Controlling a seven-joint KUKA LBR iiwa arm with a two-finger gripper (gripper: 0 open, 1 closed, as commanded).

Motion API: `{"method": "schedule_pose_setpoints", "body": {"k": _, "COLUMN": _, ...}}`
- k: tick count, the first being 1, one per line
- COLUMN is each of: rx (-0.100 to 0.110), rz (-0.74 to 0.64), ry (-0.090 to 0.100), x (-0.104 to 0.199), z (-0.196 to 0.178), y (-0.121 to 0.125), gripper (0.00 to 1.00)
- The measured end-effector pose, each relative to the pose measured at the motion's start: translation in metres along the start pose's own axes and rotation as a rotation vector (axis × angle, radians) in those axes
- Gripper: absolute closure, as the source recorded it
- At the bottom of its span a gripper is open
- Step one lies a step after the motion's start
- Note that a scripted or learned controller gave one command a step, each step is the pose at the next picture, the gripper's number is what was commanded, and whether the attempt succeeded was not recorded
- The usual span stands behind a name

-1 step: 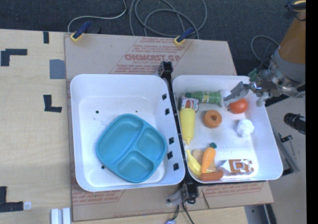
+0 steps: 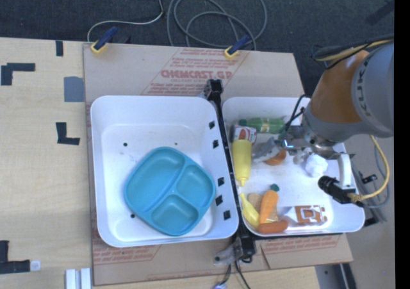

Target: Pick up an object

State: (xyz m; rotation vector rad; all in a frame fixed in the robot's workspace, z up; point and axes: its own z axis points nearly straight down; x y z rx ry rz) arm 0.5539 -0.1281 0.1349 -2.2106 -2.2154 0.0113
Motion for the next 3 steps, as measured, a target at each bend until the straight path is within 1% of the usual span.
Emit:
{"method": "schedule_pose_setpoints", "body": {"k": 1, "rx": -0.016, "rz": 0.003, "ry": -0.007, "x": 0.032, "z": 0.053, "y": -0.071, "gripper": 0.0}}
{"method": "schedule_pose_setpoints", "body": {"k": 2, "rx": -0.02, "rz": 0.005, "ry": -0.008, "x": 0.03, "z": 0.039, "y": -0.068, "gripper": 1.0}}
{"method": "schedule_pose_setpoints", "body": {"k": 3, "rx": -0.021, "rz": -0.001, "ry": -0.003, "x": 0.049, "z": -0.053, "y": -0.069, "gripper": 1.0}}
